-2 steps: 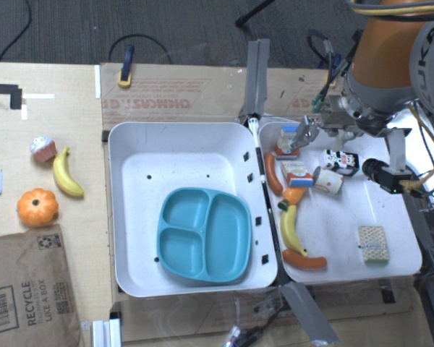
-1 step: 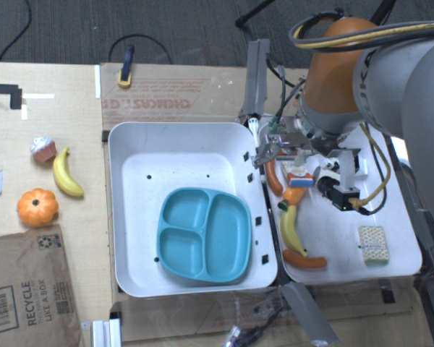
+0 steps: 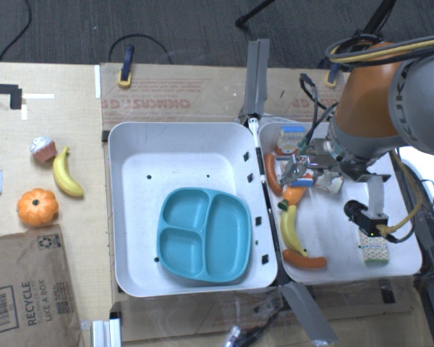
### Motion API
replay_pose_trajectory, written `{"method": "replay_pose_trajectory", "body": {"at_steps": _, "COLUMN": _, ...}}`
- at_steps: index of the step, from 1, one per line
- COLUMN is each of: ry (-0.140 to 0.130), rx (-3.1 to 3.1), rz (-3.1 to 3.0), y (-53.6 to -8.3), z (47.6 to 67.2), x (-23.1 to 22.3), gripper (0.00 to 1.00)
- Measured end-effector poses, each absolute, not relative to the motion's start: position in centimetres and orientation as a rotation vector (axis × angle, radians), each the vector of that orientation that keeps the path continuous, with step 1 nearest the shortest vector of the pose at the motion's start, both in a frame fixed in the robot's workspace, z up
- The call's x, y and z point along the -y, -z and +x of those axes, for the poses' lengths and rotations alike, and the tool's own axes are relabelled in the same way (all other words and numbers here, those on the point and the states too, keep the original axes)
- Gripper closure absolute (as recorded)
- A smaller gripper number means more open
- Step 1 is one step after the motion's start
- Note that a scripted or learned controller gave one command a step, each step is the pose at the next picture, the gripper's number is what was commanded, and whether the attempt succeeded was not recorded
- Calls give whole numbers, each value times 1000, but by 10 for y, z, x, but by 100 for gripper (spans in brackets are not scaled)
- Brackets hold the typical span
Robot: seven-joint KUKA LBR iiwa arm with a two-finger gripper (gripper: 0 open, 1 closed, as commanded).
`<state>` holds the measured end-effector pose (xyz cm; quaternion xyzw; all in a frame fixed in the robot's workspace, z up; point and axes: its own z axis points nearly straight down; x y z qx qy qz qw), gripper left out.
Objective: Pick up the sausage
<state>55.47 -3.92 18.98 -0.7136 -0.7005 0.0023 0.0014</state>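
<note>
sausage (image 3: 304,261) at right bin (image 3: 401,270) front edge, beside banana (image 3: 288,227).

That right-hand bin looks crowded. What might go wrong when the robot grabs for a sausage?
1. The gripper hangs over a tight cluster, one sausage beside an orange, so it might catch the wrong item.
2. The other sausage touches the banana, which might get dragged along.

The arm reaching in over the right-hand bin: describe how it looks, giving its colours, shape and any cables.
The arm is bulky and rounded, grey with a broad orange band above the wrist. Yellow and black cables loop over its top, and thinner black cables trail beside the wrist. The gripper is a small cluster of metallic and black parts.
</note>
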Motion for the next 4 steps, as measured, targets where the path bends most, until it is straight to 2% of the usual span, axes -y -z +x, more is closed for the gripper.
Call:
{"method": "replay_pose_trajectory", "body": {"at_steps": 1, "ry": -7, "rx": 2060, "rz": -2367, "y": -190, "z": 483, "x": 57, "gripper": 0}}
{"method": "replay_pose_trajectory", "body": {"at_steps": 2, "ry": -8, "rx": 2057, "rz": -2372, "y": -189, "z": 526, "x": 28, "gripper": 0}}
{"method": "replay_pose_trajectory", "body": {"at_steps": 3, "ry": -8, "rx": 2046, "rz": -2380, "y": -190, "z": 479, "x": 36, "gripper": 0}}
{"method": "replay_pose_trajectory", "body": {"at_steps": 4, "ry": -5, "rx": 1925, "rz": -2482, "y": -210, "z": 478, "x": 37, "gripper": 0}}
